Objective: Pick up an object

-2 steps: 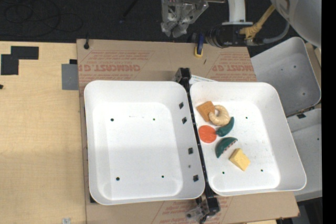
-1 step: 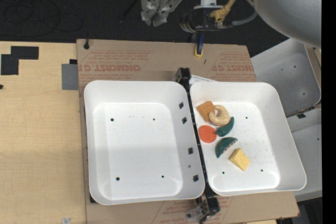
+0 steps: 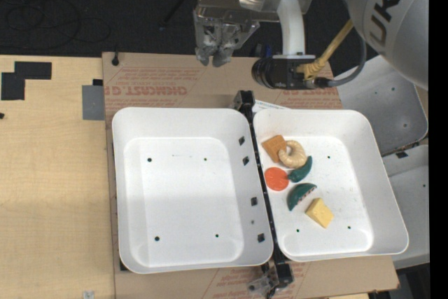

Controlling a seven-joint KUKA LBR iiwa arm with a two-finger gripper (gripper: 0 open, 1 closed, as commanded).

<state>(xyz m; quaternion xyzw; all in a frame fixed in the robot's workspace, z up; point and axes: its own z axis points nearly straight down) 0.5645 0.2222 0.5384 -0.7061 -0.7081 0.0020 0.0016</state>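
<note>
Several small objects lie in the right bin [image 3: 364,171]: an orange-brown block [image 3: 272,145], a beige ring [image 3: 292,153], a red-orange disc [image 3: 276,178], two dark green curved pieces [image 3: 303,169] [image 3: 300,194] and a yellow wedge [image 3: 320,212]. My gripper [image 3: 215,57] hangs high above the bench, beyond the far edge of the left bin [image 3: 175,122], well away from the objects. Its fingers sit close together with nothing between them.
The two bins meet at a black clamp strip [image 3: 253,178] on a cardboard sheet [image 3: 175,87]. A wooden bench top [image 3: 49,171] lies to the left. Cables and the arm's grey body [image 3: 392,3] crowd the upper right.
</note>
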